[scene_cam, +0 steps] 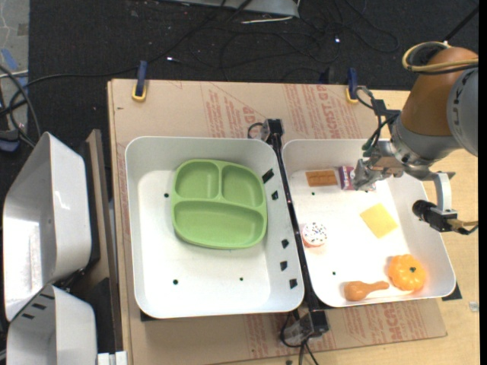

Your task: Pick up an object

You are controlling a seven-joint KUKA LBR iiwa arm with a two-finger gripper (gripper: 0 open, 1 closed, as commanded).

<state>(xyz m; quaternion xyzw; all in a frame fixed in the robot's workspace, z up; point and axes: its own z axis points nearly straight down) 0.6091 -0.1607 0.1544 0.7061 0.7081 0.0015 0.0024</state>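
Left bin [152, 226]: green tray [219, 204]. Right bin [426, 238]: pumpkin [405, 272], cheese [378, 220], donut [313, 234] (gripper [364, 175] state unclear).

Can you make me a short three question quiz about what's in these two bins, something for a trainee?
1. True or false: the green plate lies in the bin on the right of the view.
2. Which item lies nearest the tool?
A. the small pumpkin
B. the cracker
C. the drumstick
3. Fill in: the yellow cheese slice lies in the same bin as the frosted ____.

Key:
1. False; it lies in the left bin.
2. B
3. Doughnut; both lie in the right bin.
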